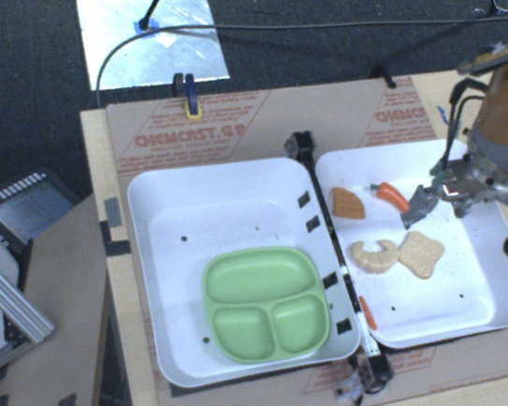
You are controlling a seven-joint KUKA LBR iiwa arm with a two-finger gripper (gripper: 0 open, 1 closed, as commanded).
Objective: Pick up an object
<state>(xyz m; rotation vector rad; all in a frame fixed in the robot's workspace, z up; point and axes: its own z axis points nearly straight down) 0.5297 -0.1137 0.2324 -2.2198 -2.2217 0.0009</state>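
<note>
Claw (422,204) sits over the right bin (505,302), upper middle area, at the end of the grey arm (507,126), which enters from 3 o'clock. Can't tell whether the claw is apart or together; the tip is a dark blur. Nothing visibly clamped in it.

Largest to smallest:

- Cardboard sheet (251,117) under both bins, red print on it, with a yellow-and-dark clamp (189,96) on its 12 o'clock edge.
- Left bin (161,211): white, shallow. Holds a green divided plate (264,304) toward its 5 o'clock corner, three compartments, one long on top and two smaller below.
- Right bin: white, shallow, touching the left bin along a black seam (327,234).
- Tan flat piece (421,255), cookie-like, near the bin centre, at 6 o'clock from the claw, apart from it.
- Pale curved piece (375,256), at 9 o'clock of the tan one, edges touching or nearly so; can't tell which.
- Orange-brown wedge (347,203), at 12 o'clock from the curved piece, at 9 o'clock from the claw.
- Small orange carrot-like piece (389,194), just beside the claw tip at its 10 o'clock; contact unclear.
- Thin orange sliver (367,313) against the right bin's 9 o'clock wall, low down.

All pick candidates lie on the right bin floor.
</note>
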